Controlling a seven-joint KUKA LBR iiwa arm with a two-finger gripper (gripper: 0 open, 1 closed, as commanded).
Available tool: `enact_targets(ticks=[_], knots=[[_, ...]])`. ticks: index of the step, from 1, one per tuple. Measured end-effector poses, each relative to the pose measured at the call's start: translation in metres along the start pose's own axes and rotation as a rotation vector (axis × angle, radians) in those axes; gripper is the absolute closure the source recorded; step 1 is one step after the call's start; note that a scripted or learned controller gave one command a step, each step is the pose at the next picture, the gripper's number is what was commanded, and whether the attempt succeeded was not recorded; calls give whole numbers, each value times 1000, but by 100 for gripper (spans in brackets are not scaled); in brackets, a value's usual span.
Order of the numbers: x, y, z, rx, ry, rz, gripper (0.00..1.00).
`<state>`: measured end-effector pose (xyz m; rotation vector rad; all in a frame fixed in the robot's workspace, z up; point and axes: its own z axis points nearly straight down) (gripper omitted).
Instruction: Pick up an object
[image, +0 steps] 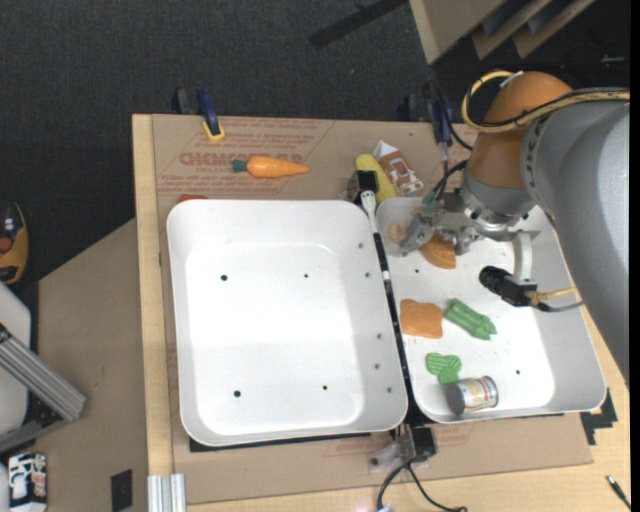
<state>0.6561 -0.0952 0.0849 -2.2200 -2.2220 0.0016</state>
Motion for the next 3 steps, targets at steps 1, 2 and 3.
enact_targets(ticks=[1,2,3], knots=[[0,0,0,0,0,0,0],[0,1,-11,-3,-1,-1,100],[93,12,-108,-12,-4,-2,100]])
